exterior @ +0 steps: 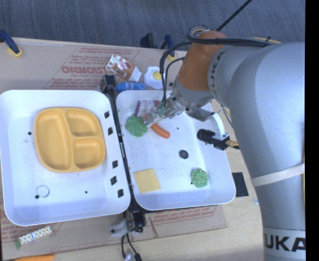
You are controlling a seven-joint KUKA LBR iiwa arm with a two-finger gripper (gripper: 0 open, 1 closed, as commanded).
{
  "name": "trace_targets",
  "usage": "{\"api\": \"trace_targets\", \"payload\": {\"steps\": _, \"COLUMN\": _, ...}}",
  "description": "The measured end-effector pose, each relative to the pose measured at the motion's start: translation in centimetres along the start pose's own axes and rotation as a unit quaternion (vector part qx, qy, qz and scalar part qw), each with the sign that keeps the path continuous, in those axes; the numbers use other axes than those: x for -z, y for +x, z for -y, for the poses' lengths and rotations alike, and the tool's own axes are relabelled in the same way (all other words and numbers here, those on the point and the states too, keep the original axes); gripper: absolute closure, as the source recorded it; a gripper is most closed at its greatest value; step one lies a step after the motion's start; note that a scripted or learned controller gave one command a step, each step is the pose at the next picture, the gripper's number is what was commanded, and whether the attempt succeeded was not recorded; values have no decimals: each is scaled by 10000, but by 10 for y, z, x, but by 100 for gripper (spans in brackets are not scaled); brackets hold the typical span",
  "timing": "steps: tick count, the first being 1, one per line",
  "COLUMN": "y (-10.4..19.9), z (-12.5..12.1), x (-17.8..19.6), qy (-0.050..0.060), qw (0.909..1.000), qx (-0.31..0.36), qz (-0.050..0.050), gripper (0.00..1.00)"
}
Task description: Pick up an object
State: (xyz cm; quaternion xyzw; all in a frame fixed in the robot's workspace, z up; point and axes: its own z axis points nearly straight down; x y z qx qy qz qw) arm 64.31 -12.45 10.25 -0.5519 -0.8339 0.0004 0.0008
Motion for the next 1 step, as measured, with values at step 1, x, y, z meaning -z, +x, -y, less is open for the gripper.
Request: {"api": "trace_targets", "payload": {"steps": 1, "y": 73, "z": -21, "x": 134, "qy": -9, "qw": 9911, "qx": 1335, "qz": 8, "gripper": 100}}
